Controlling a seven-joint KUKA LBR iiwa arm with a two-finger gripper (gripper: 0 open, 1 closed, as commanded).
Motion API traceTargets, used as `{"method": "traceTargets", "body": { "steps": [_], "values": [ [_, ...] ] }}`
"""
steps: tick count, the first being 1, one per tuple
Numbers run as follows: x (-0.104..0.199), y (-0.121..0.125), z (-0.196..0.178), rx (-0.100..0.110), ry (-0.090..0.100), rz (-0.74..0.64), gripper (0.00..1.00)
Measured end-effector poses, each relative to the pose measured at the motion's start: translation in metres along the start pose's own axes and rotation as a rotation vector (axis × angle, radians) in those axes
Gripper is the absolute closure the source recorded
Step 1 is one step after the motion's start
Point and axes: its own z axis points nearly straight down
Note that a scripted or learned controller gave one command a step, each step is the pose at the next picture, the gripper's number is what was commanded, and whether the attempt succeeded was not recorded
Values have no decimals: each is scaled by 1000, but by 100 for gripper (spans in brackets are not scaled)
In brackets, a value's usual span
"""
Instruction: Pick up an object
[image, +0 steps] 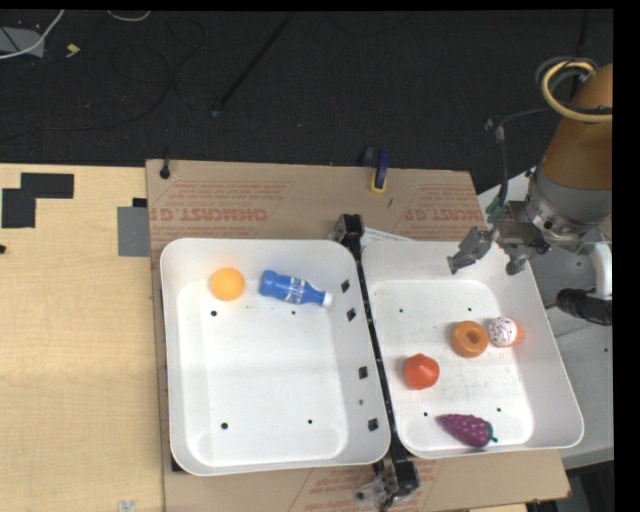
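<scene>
Gripper (490, 252) hangs over far edge of right bin (560, 395), jaws spread, grasping nothing. Doughnut (468, 339), patterned ball (502, 332) touching below it.

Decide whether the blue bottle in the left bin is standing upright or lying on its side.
Lying on its side. The blue bottle stretches lengthwise across the left bin's floor, its white cap pointing right, beside the orange ball.
</scene>
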Motion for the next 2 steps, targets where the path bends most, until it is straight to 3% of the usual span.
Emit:
{"method": "traceTargets", "body": {
  "steps": [1,2],
  "values": [
    [-30,-16,161,7,1,1,0],
    [-32,-15,144,2,1,5,100]
  ]
}}
